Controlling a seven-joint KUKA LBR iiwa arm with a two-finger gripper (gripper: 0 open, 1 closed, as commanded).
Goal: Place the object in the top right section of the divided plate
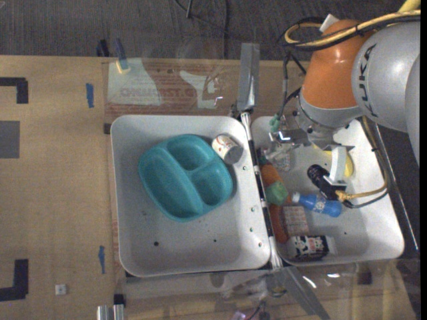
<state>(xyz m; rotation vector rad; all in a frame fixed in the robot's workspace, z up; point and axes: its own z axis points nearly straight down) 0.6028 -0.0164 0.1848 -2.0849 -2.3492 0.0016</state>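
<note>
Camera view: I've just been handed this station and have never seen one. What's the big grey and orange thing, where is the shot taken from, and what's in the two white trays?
The shot comes from one fixed camera above the bench, looking down at a slant. The grey and orange shape is the robot arm, reaching in from the right over the right bin. Its gripper is hidden beneath the wrist, so I cannot tell whether it holds anything.

The left bin holds a teal divided plate with a small white cup lying on its side at the plate's upper right edge.

The right bin holds a clutter of small items: an orange and green carrot-like toy, a blue bottle, a yellow object, and a black and white packet.
</note>
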